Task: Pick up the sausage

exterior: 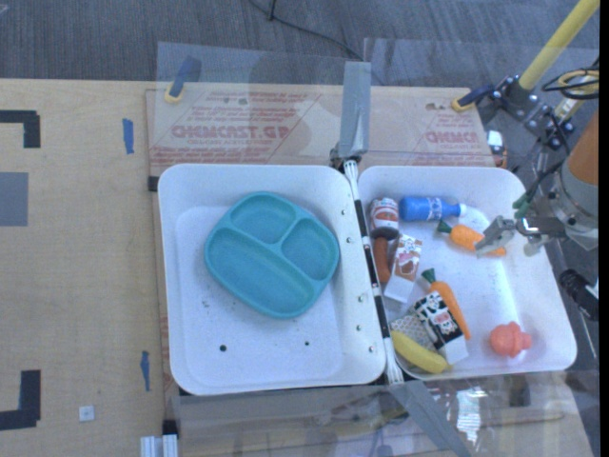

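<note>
One brown sausage [382, 257] lying at right white bin's [542, 298] left edge; grey two-finger gripper [495, 239] hovering open near right edge, gripping nothing.

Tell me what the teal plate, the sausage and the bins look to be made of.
Teal plate: likely moulded plastic, matte, uniform colour with raised dividers. Sausage: probably toy plastic or rubber, smooth reddish-brown; too small to be sure. Bins: white plastic, apparently thin, with rounded corners and a faintly speckled floor.
</note>
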Controlling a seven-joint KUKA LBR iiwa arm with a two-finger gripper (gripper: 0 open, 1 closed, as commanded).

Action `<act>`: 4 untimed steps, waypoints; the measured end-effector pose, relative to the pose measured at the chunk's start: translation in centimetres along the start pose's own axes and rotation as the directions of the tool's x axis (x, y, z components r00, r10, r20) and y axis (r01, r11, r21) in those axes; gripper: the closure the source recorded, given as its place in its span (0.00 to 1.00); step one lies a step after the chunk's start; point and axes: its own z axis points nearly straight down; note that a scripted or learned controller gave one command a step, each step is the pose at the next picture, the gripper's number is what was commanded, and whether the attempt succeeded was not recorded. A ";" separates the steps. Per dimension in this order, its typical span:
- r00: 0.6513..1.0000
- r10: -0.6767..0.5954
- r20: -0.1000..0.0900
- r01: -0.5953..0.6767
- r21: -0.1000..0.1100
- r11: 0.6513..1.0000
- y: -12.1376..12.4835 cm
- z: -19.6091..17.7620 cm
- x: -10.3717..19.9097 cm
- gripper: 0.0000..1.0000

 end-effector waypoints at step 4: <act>0.978 -0.209 0.001 0.209 -0.005 0.978 5.2 9.1 8.8 0.00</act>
